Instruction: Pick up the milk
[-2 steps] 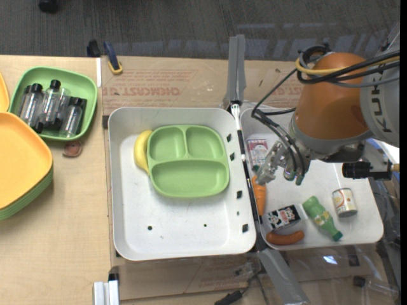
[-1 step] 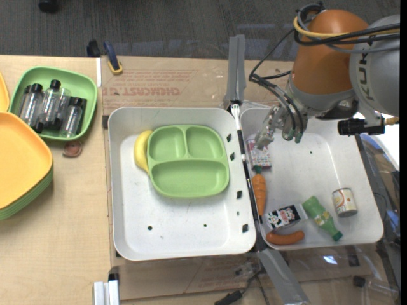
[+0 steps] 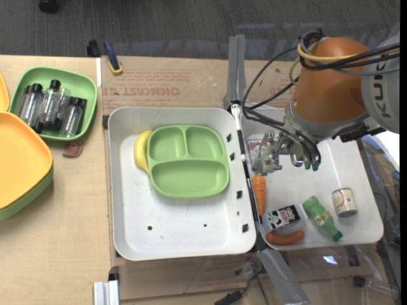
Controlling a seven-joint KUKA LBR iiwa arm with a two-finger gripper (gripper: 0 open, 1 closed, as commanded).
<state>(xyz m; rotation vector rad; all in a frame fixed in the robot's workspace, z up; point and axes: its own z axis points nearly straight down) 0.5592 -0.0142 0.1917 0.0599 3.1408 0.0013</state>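
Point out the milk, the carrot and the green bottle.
milk (image 3: 283, 216), camera view, middle of the black-and-white carton's upper face.
carrot (image 3: 259, 192), camera view, middle of its orange body.
green bottle (image 3: 318, 213), camera view, middle of its body.

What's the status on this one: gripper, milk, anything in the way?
Gripper over right bin's left side, nothing seen held. Milk carton lying below it, untouched. Carrot and sausage close beside carton.

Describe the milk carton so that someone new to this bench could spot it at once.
Look in the right-hand white bin, along its near edge. The milk lies there just below the tip of the carrot and just above the sausage. It is the only boxy thing in that bin, small and black and white, while the green bottle and the can are rounded.
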